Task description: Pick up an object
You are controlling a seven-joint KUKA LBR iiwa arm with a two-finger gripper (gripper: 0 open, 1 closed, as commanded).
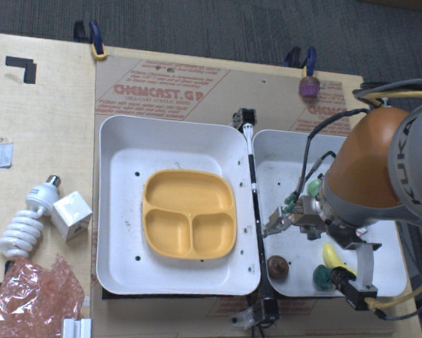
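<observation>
Dark carpet lies behind the worktop [37, 125], which carries two white bins side by side. Left bin [116, 192] holds a yellow divided plate [189, 214]. Right bin [272, 152] holds a brown round object [278, 265] near its front edge, a green object [323, 276] and a yellow object [334, 256] close together. Above this bin hangs the gripper [276, 223]; if it is open or closed, I cannot tell. Beside the left bin lie a spiral light bulb [28, 221] and a small white cube [71, 214].

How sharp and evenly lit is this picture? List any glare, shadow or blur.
Camera view: light is even and soft, no hard glare on the left bin; the yellow tray is sharp; faint shadow lies under the arm in the right bin; the small objects beside the gripper look slightly soft.
</observation>
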